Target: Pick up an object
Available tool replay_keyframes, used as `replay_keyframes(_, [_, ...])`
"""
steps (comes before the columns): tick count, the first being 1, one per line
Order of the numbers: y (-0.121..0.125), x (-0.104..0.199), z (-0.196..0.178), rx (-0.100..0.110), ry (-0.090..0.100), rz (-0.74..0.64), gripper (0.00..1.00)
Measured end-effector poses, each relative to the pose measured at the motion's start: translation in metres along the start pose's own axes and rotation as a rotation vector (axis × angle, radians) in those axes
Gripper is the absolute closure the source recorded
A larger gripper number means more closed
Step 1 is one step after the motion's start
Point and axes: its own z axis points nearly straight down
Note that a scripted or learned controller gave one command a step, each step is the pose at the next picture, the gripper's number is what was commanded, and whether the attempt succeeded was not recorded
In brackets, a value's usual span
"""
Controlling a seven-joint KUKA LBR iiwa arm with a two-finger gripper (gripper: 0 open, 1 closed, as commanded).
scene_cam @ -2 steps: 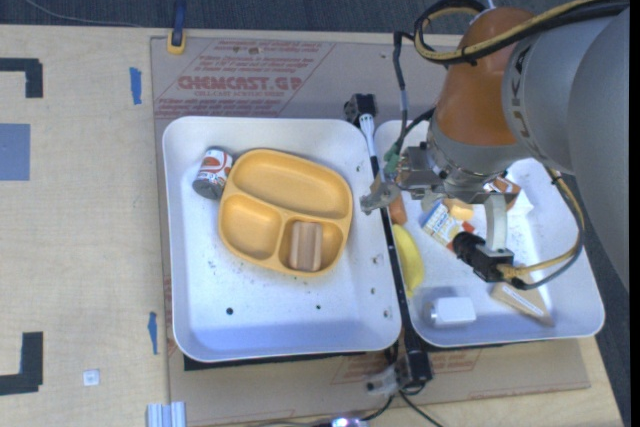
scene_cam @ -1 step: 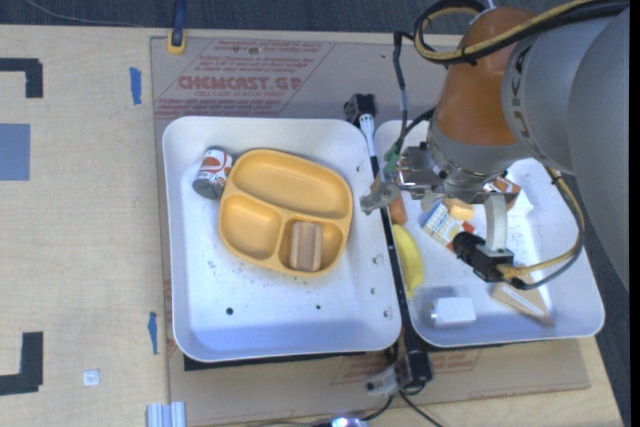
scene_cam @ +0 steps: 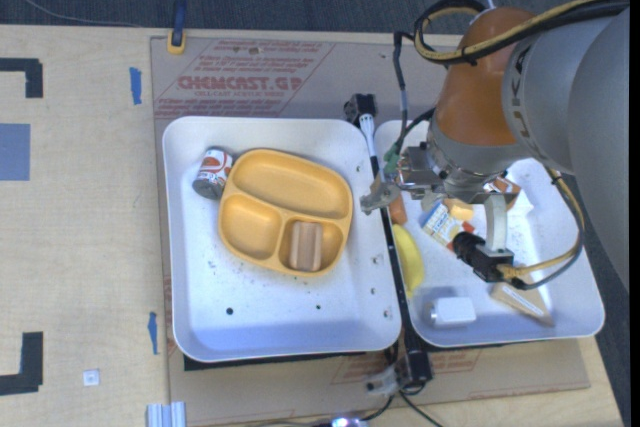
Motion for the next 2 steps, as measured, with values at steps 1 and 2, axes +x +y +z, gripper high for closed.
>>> replay_keyframes(1, [-0.020, 0.048, 0.035, -0.015, -0.015, 0.012, 0.00])
replay_keyframes(2, [-0.026, 0.048, 0.056, -0.030, -0.029, 0.019, 0.00])
